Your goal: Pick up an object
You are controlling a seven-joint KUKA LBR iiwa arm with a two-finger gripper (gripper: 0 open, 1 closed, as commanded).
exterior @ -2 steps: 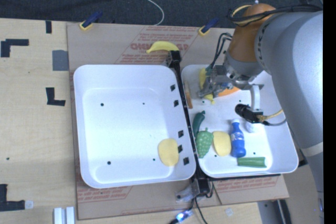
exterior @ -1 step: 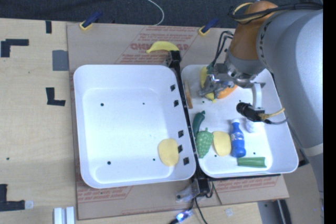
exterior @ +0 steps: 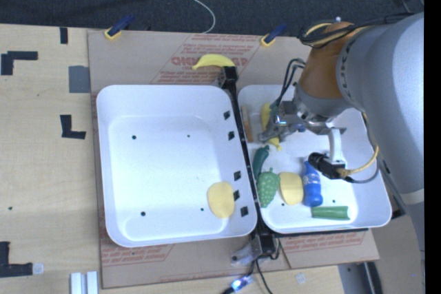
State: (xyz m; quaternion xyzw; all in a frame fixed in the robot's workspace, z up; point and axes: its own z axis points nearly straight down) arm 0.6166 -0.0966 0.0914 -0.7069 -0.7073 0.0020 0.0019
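Note:
My gripper (exterior: 278,124) hangs low over the upper left part of the right bin (exterior: 368,217). A yellow object (exterior: 266,116) lies right beside it, partly hidden by the gripper, with a yellow bit (exterior: 274,143) showing just below. Whether the gripper touches it is unclear. Further down the right bin lie a dark green piece (exterior: 260,160), a light green bumpy object (exterior: 267,188), a pale yellow object (exterior: 291,188), a blue bottle (exterior: 312,186) and a green stick (exterior: 329,213). A yellow round object (exterior: 221,200) rests in the left bin (exterior: 138,120) at its lower right.
A yellow banana (exterior: 213,62) lies on the cardboard behind the bins, near the black divider clamp (exterior: 228,77). The grey arm (exterior: 386,79) covers the right bin's upper right. A cable (exterior: 358,172) loops over the right bin beside the blue bottle.

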